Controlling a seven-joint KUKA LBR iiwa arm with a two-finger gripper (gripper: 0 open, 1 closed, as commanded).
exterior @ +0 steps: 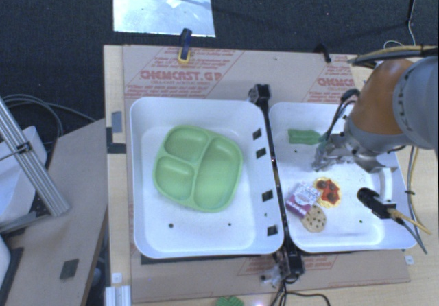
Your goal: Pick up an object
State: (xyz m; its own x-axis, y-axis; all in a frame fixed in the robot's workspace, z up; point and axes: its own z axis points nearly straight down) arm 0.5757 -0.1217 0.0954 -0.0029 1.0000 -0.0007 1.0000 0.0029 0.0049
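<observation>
The gripper (pixel 324 159) hangs low in the right bin (pixel 346 226), on approach; how wide it stands cannot be told. Just below it lies a red-and-orange toy (pixel 328 190), the likely target, with a green piece (pixel 302 136) just above-left. The next move probably calls for centring over the toy and descending.

Two bins side by side on the surface (pixel 114 85). Left bin (pixel 147 229): plate (pixel 197 167) lies at its middle. Right bin (pixel 288 116): strip (pixel 304 136) near the far left corner; claw (pixel 321 160) just before it, slightly right. Toward the near edge, a cluster: packet (pixel 302 198) at left, round piece (pixel 328 191) just right of it, cookie (pixel 314 218) before both, beside the packet.
</observation>
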